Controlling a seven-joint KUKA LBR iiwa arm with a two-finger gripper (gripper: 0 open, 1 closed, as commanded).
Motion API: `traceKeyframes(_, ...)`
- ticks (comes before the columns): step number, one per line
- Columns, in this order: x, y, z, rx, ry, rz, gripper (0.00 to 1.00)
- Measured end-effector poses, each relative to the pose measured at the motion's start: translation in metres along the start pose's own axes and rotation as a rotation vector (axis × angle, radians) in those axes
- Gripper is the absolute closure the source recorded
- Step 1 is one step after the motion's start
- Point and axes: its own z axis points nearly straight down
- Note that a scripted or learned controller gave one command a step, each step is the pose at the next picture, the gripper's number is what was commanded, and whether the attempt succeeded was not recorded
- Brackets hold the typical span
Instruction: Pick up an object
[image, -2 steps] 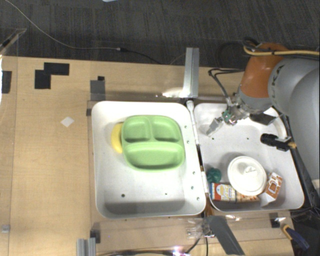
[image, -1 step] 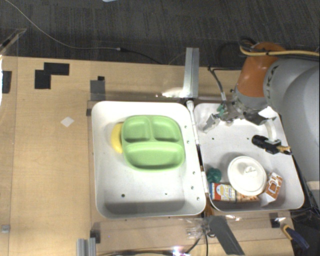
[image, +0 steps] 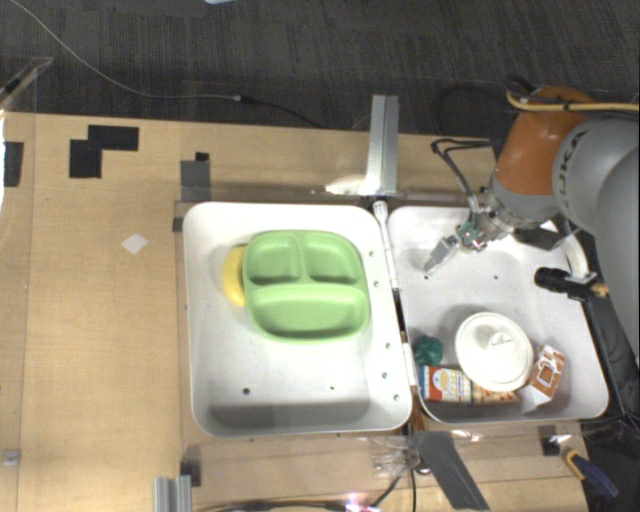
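Objects for picking sit crowded in the near end of the right white bin (image: 590, 330): a round white lidded bowl (image: 493, 350), a flat printed carton (image: 458, 385) lying with its long axis along the bin's near wall, a small teal lump (image: 428, 350) and a brown-and-white packet (image: 547, 372) against the bowl. The end effector (image: 440, 255) hangs over that bin's bare far half, nothing between its fingers; whether they stand apart I cannot tell. A green divided plastic tray (image: 303, 283) partly covers a yellow object (image: 233, 276) in the left white bin (image: 290, 400).
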Motion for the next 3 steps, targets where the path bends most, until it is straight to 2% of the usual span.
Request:
traceKeyframes(1, 0.028, 0.003, 0.000, -0.012, -0.022, 0.175, 0.00)
traceKeyframes(2, 0.028, 0.003, 0.000, -0.012, -0.022, 0.175, 0.00)
traceKeyframes(3, 0.039, 0.003, 0.001, -0.011, -0.022, 0.061, 0.00)
